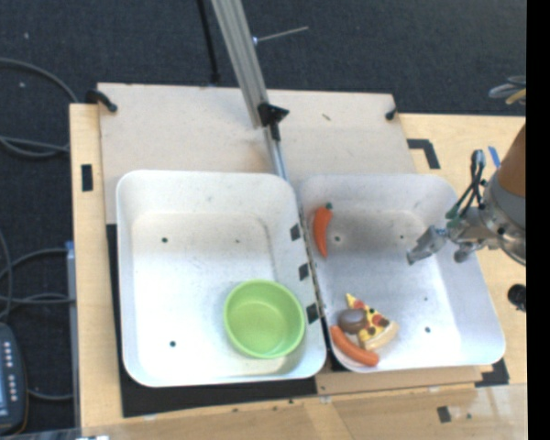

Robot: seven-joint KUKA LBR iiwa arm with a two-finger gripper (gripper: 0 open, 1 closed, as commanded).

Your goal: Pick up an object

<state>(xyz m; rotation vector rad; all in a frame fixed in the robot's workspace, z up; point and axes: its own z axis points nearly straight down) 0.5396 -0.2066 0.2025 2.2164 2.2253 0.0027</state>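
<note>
My gripper hangs over the right side of the right bin, its two grey fingers spread open with nothing between them. An orange carrot-shaped toy lies at that bin's left wall, well left of the gripper. In the bin's front left corner sits a small white plate carrying a pizza slice toy, a brown piece and an orange sausage. A green bowl stands in the left bin, near its front right corner.
A slanted aluminium bar runs from the top of the view down to the gap between the bins. Bare bin floor lies under and in front of the gripper. Cables lie on the dark floor at the left.
</note>
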